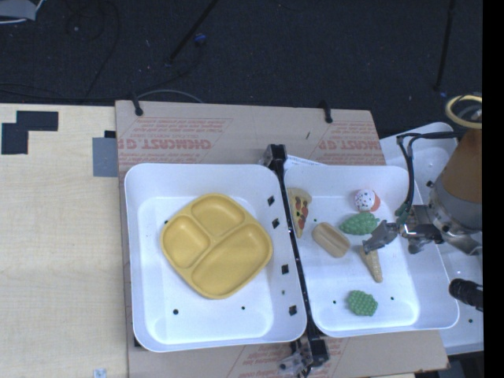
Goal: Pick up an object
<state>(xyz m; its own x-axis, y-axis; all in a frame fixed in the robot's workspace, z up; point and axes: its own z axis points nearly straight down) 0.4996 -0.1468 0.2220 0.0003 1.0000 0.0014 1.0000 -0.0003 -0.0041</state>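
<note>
The right bin [425, 309] holds several toy foods. A pizza slice [298, 209] lies by the divider, with a tan bun [331, 239] just right of it. Further right are a leafy green piece [359, 224] and a white and orange ball [365, 200]. A tan cone [373, 264] points toward the front, and a round green piece [362, 302] lies near the front wall. My gripper [383, 237] reaches in from the right, low over the cone's upper end and just right of the leafy green piece. Nothing visibly hangs from it.
The left bin [150, 305] holds a yellow divided plate [216, 245]. A black divider [287, 242] runs between the bins. The arm's orange band [465, 168] and cables [409, 168] stand over the right bin's right edge. Bare wooden bench [55, 250] lies to the left.
</note>
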